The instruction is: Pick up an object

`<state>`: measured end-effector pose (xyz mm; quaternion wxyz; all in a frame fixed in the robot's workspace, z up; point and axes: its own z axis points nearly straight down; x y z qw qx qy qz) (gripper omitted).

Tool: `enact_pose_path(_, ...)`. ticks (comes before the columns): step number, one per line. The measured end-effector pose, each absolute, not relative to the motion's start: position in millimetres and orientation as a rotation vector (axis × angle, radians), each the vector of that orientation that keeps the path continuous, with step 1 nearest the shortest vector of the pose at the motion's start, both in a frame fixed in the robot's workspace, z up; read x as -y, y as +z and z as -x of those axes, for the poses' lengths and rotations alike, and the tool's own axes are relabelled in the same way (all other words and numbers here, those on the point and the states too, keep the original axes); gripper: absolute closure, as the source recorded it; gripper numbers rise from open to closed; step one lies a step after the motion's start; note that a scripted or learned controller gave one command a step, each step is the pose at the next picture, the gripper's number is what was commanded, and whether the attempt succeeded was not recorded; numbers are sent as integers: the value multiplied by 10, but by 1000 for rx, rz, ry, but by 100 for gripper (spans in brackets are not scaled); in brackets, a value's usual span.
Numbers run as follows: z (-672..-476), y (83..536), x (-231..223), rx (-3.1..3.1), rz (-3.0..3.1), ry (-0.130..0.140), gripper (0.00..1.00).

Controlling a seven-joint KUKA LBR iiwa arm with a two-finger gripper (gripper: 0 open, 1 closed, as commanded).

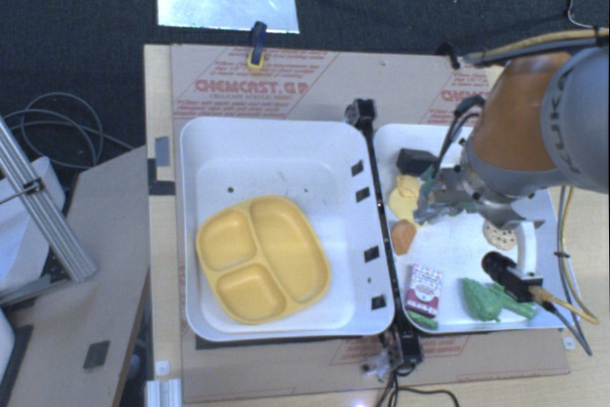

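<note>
One gripper [426,202] low in the right bin [548,205], perhaps over the yellow object [404,198]

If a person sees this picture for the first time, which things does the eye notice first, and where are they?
First comes the yellow plastic tray with three compartments, lying alone in the left white bin. Next is the big grey arm with an orange band, reaching from the right over the right white bin. Its claw hangs above a pale yellow object, near small toys.
</note>
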<state>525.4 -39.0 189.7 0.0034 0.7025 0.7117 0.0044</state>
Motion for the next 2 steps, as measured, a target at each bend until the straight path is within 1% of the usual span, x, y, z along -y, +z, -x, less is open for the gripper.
enact_pose_path(1, -5354, 2702, -166, -2230, -2204, 14, 100)
enact_pose_path(2, -5193, 2609, -1175, -2239, -2206, 7, 100)
